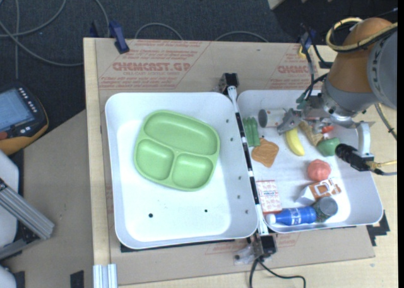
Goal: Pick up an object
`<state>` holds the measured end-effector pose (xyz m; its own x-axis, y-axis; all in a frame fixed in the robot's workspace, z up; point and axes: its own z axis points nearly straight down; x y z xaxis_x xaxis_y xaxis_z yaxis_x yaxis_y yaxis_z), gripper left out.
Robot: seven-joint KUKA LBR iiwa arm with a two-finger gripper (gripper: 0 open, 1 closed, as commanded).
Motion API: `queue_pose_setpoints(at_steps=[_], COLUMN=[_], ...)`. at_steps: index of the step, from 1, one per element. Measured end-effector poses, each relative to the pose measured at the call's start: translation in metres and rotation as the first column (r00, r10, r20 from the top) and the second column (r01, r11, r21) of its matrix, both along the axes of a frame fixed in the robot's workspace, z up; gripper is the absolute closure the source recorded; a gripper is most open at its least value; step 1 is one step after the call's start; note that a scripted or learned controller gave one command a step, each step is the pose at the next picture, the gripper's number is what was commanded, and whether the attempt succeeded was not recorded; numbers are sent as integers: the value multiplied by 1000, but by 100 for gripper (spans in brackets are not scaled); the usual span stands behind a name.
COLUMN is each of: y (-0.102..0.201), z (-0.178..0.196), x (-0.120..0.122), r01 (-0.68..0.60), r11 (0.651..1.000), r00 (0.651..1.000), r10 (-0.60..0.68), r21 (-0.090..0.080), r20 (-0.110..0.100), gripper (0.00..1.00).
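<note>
The gripper (307,118) sits low in the right bin (372,201), just beside a yellow banana (294,142) — whether it is released or clenched, I cannot tell. A smooth red ball (319,169) lies nearby — a green divided plate (177,150) fills the left bin (126,211).

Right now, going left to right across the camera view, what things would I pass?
Green divided plate → green pickle-like piece → orange slice → banana → red ball → end effector sits above the banana area.

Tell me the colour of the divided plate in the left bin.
Light green, seen in the camera view: the three-compartment plastic plate.
</note>
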<state>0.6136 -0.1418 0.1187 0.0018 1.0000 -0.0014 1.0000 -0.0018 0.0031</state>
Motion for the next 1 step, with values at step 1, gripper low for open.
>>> queue_pose_setpoints(at_steps=[1], y=[0], z=[-35], x=[2], r01=[-2], r11=[1000], r00=[1000], r10=[2], r21=[2], r20=[-6], gripper=[0])
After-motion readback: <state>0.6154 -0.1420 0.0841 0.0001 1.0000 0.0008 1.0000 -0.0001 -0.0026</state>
